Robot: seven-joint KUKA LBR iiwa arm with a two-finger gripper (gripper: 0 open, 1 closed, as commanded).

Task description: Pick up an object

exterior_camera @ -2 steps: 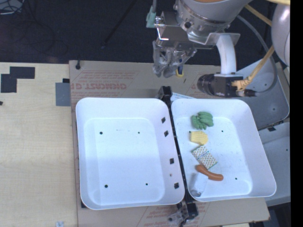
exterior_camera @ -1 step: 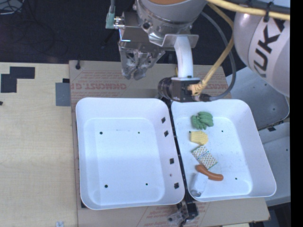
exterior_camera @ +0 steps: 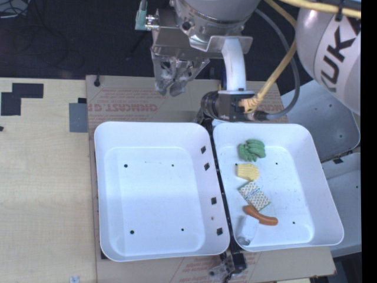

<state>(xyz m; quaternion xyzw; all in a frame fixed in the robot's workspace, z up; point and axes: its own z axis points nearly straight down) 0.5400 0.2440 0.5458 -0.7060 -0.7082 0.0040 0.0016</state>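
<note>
1. The claw [exterior_camera: 175, 82] is raised above the table, beyond the left bin [exterior_camera: 112, 140]; its fingers are seen together, nothing between them.
2. Candidate objects are grouped in the right bin [exterior_camera: 306, 140]: green toy [exterior_camera: 252, 150], yellow piece [exterior_camera: 247, 171], sausage [exterior_camera: 260, 216].

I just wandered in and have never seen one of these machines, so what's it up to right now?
A robot arm is meant to pick an object out of the bins. Its hand hangs above the bench, behind the left bin, with nothing visibly in it. The right bin holds a green toy, a yellow piece, a patterned packet, an orange sausage-shaped toy and a pale item.
</note>
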